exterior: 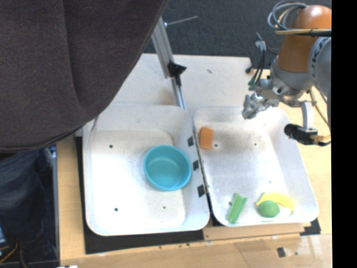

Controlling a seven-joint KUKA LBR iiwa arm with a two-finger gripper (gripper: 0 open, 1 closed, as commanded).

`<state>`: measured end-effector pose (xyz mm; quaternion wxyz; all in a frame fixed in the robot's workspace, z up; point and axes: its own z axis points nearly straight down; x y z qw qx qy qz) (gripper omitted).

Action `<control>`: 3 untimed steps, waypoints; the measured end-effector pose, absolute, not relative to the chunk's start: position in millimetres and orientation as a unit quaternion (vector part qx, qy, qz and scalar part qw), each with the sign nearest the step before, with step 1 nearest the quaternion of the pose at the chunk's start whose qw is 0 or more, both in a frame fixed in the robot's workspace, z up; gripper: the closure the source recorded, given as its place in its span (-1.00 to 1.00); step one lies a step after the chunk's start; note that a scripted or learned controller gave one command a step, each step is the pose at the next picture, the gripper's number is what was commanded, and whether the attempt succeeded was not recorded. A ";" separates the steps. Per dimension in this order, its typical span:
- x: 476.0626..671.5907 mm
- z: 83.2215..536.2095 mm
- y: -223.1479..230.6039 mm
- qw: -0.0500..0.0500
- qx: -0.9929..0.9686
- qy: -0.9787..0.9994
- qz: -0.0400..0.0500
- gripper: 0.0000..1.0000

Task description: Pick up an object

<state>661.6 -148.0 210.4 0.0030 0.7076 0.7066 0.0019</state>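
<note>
The gripper (pixel 249 111) hangs over the far edge of the right bin (pixel 290 149), with nothing visible between its fingers. An orange block (pixel 206 138) lies at the right bin's left side, well to the gripper's left and nearer the camera. At that bin's near edge lie a green stick (pixel 236 207), a green ball (pixel 269 209) and a yellow piece (pixel 280 200) touching the ball. A blue bowl (pixel 167 167) sits upright in the left bin (pixel 111 166), near the wall between the bins.
A dark cloth (pixel 72 43) hangs over the upper left and covers the left bin's far corner. A slanted metal rod (pixel 170 66) stands behind the bins. A black clamp (pixel 298 132) sticks out by the right bin's right rim.
</note>
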 end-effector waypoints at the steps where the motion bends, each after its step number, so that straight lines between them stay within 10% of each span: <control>1: 662.6 231.9 -148.6 0.002 0.706 0.708 0.001 1.00; 3: 646.0 234.6 -57.7 0.000 0.705 0.709 0.001 1.00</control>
